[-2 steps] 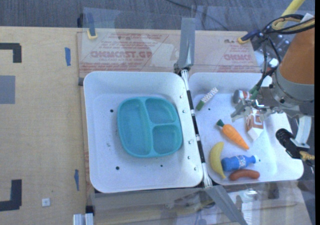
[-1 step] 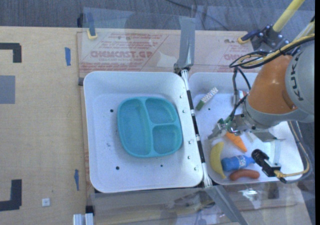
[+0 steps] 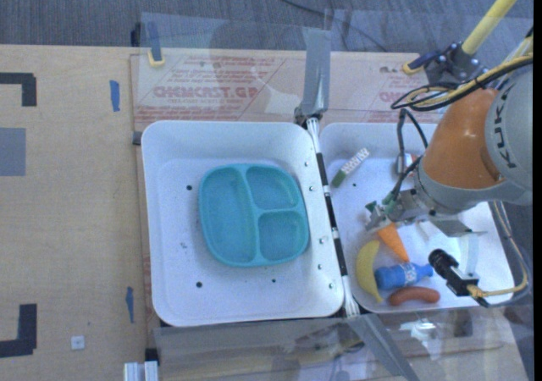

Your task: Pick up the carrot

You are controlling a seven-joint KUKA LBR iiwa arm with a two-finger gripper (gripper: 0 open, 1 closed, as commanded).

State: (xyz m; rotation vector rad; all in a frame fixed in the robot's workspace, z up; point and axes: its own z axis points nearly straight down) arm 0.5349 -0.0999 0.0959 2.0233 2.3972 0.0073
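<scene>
Two white bins fill the bench; at right-centre the gripper (image 3: pixel 383 217) hovers touching the carrot (image 3: pixel 392 241), finger state indiscernible. Crowding banana (image 3: pixel 366 267) risks a misgrasp.

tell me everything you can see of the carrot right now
The carrot is a small orange wedge, smooth like plastic, lying in the right bin. It points up-left toward the gripper, which sits right at its upper end; whether the gripper has hold of it is unclear. Its wider end points down-right toward the blue bottle. A yellow banana curves just to its left, close by, with a red sausage further below.
</scene>
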